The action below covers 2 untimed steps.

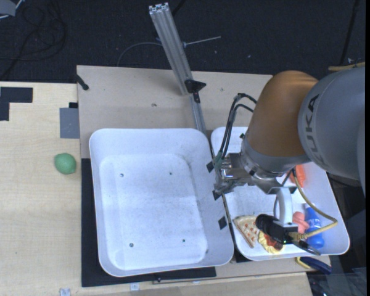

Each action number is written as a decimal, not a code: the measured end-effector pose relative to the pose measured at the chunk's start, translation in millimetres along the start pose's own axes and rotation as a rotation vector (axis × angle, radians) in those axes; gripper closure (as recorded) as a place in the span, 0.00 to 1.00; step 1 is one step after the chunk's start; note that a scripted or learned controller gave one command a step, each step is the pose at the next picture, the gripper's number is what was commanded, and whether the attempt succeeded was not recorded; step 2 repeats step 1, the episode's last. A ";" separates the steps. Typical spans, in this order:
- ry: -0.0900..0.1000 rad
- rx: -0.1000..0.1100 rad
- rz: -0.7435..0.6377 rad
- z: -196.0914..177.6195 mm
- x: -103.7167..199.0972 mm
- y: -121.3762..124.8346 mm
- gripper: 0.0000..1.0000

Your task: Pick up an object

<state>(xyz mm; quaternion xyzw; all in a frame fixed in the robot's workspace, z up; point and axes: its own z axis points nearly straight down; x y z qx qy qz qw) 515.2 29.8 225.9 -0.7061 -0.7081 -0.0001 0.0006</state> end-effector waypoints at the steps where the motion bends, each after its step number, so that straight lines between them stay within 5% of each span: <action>1: 0.000 -0.001 -0.001 -12.7 50.1 -2.5 1.00; 2: 0.000 -0.001 -0.001 -12.7 50.1 -2.5 1.00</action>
